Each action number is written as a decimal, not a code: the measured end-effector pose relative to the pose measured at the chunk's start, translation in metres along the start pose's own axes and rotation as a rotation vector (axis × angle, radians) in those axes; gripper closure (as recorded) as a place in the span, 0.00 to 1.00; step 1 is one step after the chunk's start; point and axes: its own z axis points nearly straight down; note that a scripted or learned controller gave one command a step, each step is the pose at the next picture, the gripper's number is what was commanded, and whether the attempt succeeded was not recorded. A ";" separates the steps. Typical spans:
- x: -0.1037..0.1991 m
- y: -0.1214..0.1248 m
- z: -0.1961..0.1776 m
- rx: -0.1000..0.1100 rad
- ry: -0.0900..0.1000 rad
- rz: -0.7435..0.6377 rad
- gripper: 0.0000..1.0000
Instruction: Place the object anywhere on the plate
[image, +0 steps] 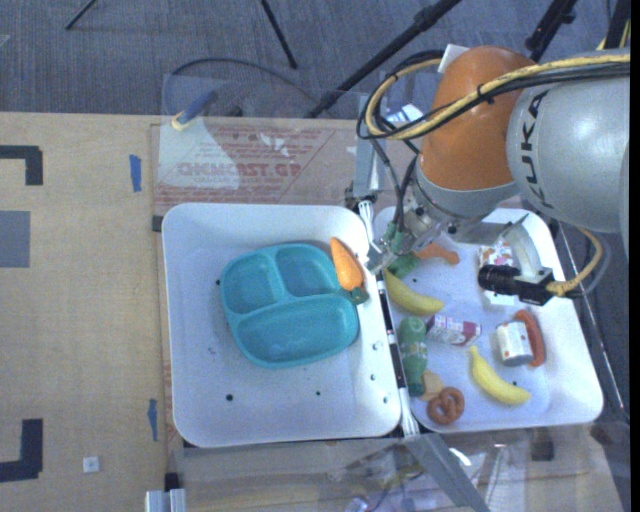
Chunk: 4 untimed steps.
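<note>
The blue divided plate (288, 318) lies in the left bin (200, 380). An orange carrot (345, 264) with a green top rests tilted on the plate's right rim, its tip pointing up and away. My gripper (393, 244) hangs just right of the carrot, over the wall between the two bins. It is close to a small green item (402, 266) at the right bin's left edge. The carrot is not in the gripper. The grey arm and its orange band cover the right bin's far part.
The right bin (585, 390) holds two bananas (412, 297) (497, 380), a green bottle (412, 342), a pretzel (446, 405), a small carton (455, 328), a white can (513, 342) beside a red sausage (537, 335), and an orange piece (440, 255).
</note>
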 end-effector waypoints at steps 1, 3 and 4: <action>0.000 0.000 0.000 0.000 0.000 0.000 0.00; 0.000 0.000 -0.009 -0.001 0.000 0.000 0.00; -0.001 0.000 -0.019 -0.003 -0.001 0.000 1.00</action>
